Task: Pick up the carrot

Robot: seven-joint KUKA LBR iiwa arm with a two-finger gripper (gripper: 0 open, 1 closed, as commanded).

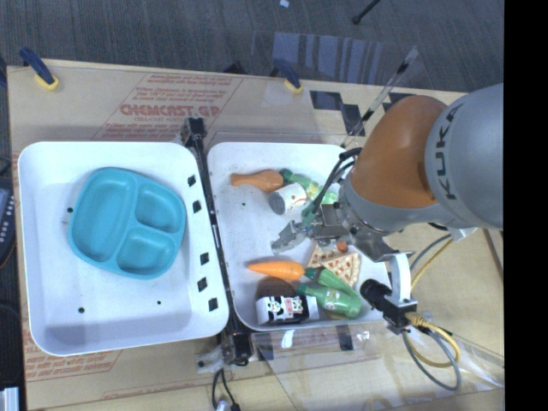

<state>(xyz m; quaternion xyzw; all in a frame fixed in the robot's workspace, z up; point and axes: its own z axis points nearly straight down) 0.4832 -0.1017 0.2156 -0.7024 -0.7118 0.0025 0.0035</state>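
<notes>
Carrot (277,270) lies in the right-hand bin (224,229), toward its near half, stretched roughly left to right with its pointed end toward the left and its green top toward the right. Nothing grips it; it rests flat on the white floor of the bin. Just beside its green end sits a waffle-patterned wedge (336,269), and nearer still lie a green bottle (336,299) and a small black-and-white carton (283,308), the carton close under the carrot. Toward the far side of the same bin is a toy chicken drumstick (258,179), with a pale cup-like cylinder (288,198) to its right.

Above the middle of this bin hangs the pincer (295,234), reaching in from the right at the end of the grey arm (467,157), whose orange band (396,161) bulks large over the bin's right side. The pincer sits a little farther than the carrot and apart from it; whether its metal tips are spread or closed I cannot tell, since they blur into the clutter around them.

The left-hand bin (43,298) holds a blue divided plate (127,221), lying flat in its far-left part. Both bins sit side by side on the cardboard-covered worktop (128,101).
</notes>
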